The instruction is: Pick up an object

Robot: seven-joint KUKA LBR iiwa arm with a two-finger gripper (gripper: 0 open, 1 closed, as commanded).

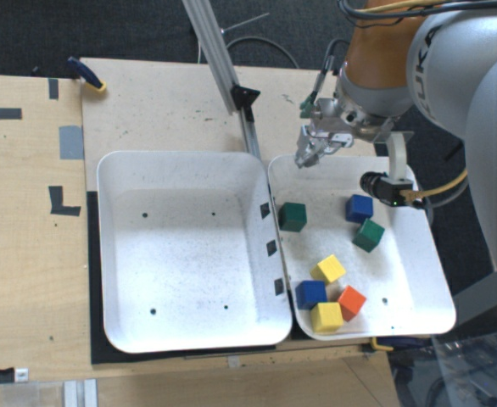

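The gripper [308, 156] hangs over the far edge of the right bin [418, 270], near that bin's 11 o'clock corner. Its fingers point downward and look close together, but they are small and partly blurred, so I cannot tell if they are spread or pressed together. No object is seen between them. The grey arm [452, 49] with its orange band [393, 24] comes in from 2 o'clock of the view.

All the blocks lie in the right bin. A dark green cube [293, 216] sits at 6 o'clock from the gripper, apart from it, near the left wall of this bin. A blue cube [360, 207] lies at about 4 o'clock from the gripper, and a second green cube [368, 235] is just beside it, toward 5 o'clock. Lower in the bin there is a group of four: a yellow cube [330, 269], a second blue cube [310, 292] just beside it at 7 o'clock, an orange-red cube [352, 299] at 5 o'clock of the yellow one, and a second yellow cube [326, 316] at the near edge, touching or almost touching the blue and the orange-red ones.

The left bin [113, 253] stands just beside the right one, their walls meeting in the middle. A metal rail [213, 36] runs at a slant from 12 o'clock down to the place where the bins meet.
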